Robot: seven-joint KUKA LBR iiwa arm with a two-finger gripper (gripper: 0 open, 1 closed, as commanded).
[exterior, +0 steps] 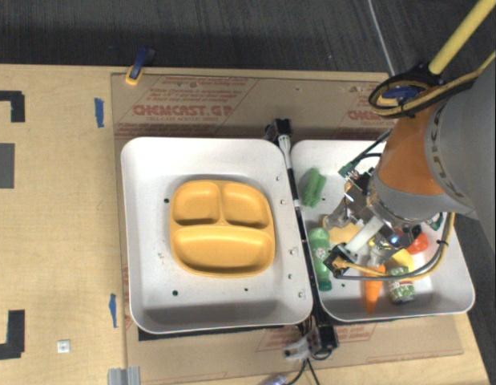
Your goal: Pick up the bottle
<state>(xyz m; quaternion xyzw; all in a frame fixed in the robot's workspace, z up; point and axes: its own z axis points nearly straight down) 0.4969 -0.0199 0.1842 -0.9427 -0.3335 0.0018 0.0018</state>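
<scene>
White shallow bins side by side mid-frame: left bin (143,215) holding a yellow three-section tray (222,225), right bin (456,295) cluttered with small items. Grey arm (464,135) with orange band (408,163) reaching in from right edge, wrist down over right bin centre. Gripper (361,243) low among the clutter, fingers hidden by cables and wrist parts, cannot tell apart or together, nothing seen clamped. Green bottle (313,186) lying tilted at upper left of right bin, just beside the divider, apart from gripper. Second green item (320,247) lower left of same bin, near gripper. Orange carrot-like piece (371,293) and red-orange bits (418,245) at lower right. Brown cardboard sheet (199,103) under both bins.
</scene>
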